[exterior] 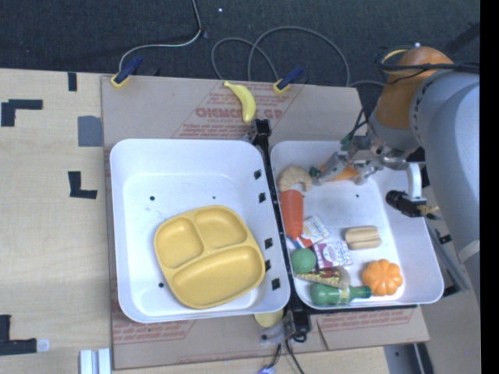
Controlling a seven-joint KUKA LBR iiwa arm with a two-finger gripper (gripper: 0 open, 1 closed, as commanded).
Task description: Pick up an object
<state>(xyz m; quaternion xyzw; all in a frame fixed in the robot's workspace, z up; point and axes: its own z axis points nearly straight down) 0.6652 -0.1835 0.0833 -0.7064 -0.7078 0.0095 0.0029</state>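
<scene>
The right bin (413, 232) holds several toy foods: a beige croissant (294, 178), a long orange-red carrot (291, 213), a tan bun (362, 237), an orange pumpkin (382, 276), printed packets (329, 249), a green ball (303, 261) and a green vegetable (341, 293). My gripper (348, 162) hangs low over the bin's far edge, right of the croissant. A small orange piece (344, 175) lies right at its tip; whether it is gripped is unclear.
The left bin (140, 178) carries a yellow divided plate (209, 254). A toy banana (242, 100) rests on the cardboard behind the bins. Cables loop over the dark floor at the back. The arm's grey body (452, 146) fills the right side.
</scene>
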